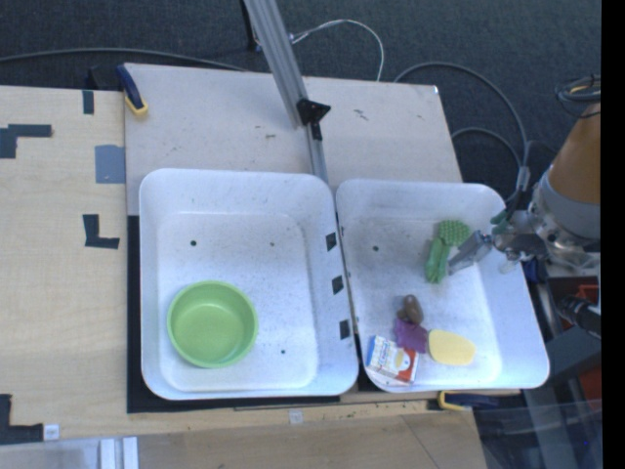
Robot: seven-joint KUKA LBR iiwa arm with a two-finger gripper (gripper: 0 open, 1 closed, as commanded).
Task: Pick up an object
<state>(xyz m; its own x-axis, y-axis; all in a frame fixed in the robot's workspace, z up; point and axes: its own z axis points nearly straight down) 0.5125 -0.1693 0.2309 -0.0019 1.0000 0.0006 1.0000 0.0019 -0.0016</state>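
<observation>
Nearest the camera, along the lower edge of the right-hand bin [518,360], lies a small cluster: a white and red carton [392,360] at the lower left, a purple piece [411,337] just above it, a yellow oval block [452,348] to the right of that, and a small brown lump [412,308] a little higher. Further up in the same bin, toward the right centre of the frame, a green brush [441,246] lies tilted, its head uppermost and its handle running down and left. The tool [471,250] reaches in from the right edge of the frame and sits just beside the brush on its right, low over the bin floor; whether its fingers are spread or closed cannot be told at this size, and nothing can be seen held between them. The brush looks like the likeliest target, being the thing closest to the tool, while the cluster is well apart, lower in the frame. The risk, as I judge it, is that the tool closes beside the handle, not around it, since it seems offset to the brush's right; it could nudge the brush sideways, or pinch one edge so the brush slips out on the lift. In the left bin [156,262] a green bowl [212,323] sits at the lower left, far from the tool, on the bench [225,115].
</observation>
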